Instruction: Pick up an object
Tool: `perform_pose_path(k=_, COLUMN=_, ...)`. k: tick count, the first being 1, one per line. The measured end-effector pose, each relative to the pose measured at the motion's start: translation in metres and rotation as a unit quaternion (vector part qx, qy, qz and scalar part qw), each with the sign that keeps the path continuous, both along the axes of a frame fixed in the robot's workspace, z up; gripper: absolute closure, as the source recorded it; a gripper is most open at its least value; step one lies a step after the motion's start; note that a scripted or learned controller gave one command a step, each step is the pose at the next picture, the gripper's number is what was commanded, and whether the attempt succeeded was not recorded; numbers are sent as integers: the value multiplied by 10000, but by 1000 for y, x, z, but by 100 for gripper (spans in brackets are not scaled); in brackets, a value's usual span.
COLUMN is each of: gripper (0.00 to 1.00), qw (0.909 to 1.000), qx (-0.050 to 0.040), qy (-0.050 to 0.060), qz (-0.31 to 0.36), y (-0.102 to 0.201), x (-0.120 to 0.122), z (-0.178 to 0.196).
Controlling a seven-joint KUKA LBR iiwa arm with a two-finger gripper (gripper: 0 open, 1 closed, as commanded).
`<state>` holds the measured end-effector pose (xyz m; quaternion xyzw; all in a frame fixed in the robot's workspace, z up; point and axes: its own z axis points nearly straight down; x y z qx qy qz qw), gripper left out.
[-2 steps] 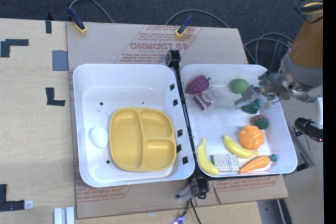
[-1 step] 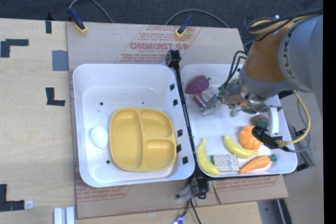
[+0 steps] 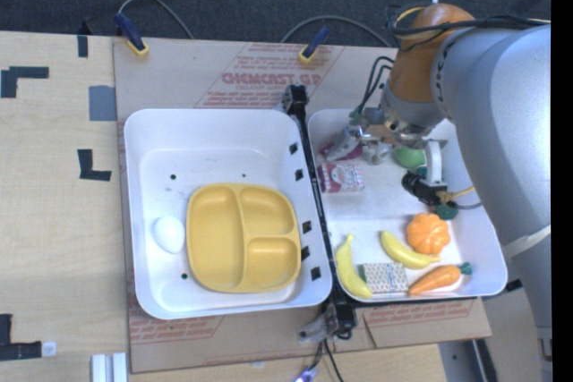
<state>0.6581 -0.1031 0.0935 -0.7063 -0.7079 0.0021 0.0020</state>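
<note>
Crinkly plastic, the light, slippery snack packet (image 3: 343, 177) is best pinched mid-body below the gripper (image 3: 372, 139), whose closure cannot be told.

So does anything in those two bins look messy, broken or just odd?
Nothing looks spilled or broken. The left bin holds a yellow tray and a white egg, set tidily. The right bin's toys are bunched at the near end: two bananas, a pumpkin and a carrot.

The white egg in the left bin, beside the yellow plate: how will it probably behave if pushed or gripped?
The white egg looks smooth and rounded, so it would probably roll when pushed and may slip from fingers. It lies beside the yellow plate, which might stop it.
</note>
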Motion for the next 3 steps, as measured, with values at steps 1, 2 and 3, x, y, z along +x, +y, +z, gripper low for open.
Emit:
perform_pose_path(k=1, gripper=0, qw=10000, qx=-3, qy=-15, qz=5, y=-5, x=11, z=-10)
perform_pose_path(k=2, gripper=0, qw=10000, qx=-20, qy=-36, qz=-1, y=2, x=11, z=-10)
perform_pose_path(k=3, gripper=0, qw=10000, qx=-21, qy=-35, qz=2, y=2, x=12, z=-10)
